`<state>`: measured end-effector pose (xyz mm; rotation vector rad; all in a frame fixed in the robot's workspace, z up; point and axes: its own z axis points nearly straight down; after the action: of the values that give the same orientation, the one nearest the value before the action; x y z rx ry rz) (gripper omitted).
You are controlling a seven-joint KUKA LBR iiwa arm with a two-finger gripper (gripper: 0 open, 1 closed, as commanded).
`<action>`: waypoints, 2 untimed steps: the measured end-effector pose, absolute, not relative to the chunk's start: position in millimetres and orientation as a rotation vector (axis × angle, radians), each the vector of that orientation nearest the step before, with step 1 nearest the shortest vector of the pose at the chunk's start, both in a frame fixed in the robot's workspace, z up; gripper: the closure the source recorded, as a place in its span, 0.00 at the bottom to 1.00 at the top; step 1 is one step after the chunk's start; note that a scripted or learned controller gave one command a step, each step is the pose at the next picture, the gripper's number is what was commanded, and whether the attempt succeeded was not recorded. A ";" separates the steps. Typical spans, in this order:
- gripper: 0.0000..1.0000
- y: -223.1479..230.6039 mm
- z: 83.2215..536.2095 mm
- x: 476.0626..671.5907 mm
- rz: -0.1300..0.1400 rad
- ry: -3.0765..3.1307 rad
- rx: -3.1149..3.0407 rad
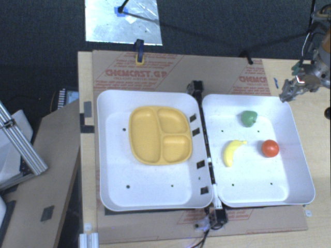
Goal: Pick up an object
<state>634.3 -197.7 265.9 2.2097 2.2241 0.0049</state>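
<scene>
Nearest the camera, the front rims of the two shallow white bins sit side by side on a brown sheet printed with red lettering, joined along a dark central seam with small clips. Within the right bin [300, 190], a yellow banana [232, 151] lies tilted near the middle, and a red tomato [270, 148] rests just to its right, the two near each other but apart. Farther back in the same bin, a green round fruit [249, 118] sits by itself, well clear of the bin wall. Across the seam, the left bin [111, 190] holds a yellow divided tray [159, 135] with three compartments, lying flat near the bin's centre.

Beyond the right bin's far right corner, the gripper [288, 93] hangs outside the rim over the bench, well apart from all three fruits. Nothing is visible between its fingers; how wide they stand cannot be told from this angle. Farthest back, a shiny silver sheet [123, 14] with a bit of blue tape lies on dark carpet.
</scene>
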 end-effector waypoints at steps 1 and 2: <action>1.00 -144.4 270.4 614.5 0.001 2.230 2.212; 1.00 -96.1 253.8 601.1 0.001 2.232 2.213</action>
<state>601.1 -96.1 253.8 2.2126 2.2324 0.0010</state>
